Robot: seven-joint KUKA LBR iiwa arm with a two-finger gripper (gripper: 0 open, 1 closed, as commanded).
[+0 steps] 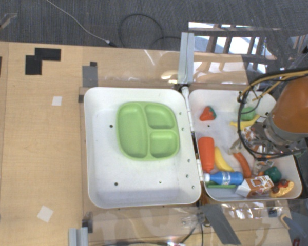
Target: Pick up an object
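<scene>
The arm's orange band (297,104) and grey wrist hang over the right side of the right bin (195,104). The gripper (253,140) sits below them among black and yellow cables, low over the toys. Just beside it are a red chili-like piece (242,163) and a yellow-green piece (246,121). Further left lie a strawberry (208,113), an orange carrot (207,154) and a banana (223,161). A blue bottle (225,178) lies along the bin's front wall.
A small carton (256,186), a dark green piece (273,174) and a yellow-red piece (282,189) crowd the right bin's front right corner. The left bin (100,188) holds a green divided plate (147,130). A metal frame (231,37) stands behind the bins.
</scene>
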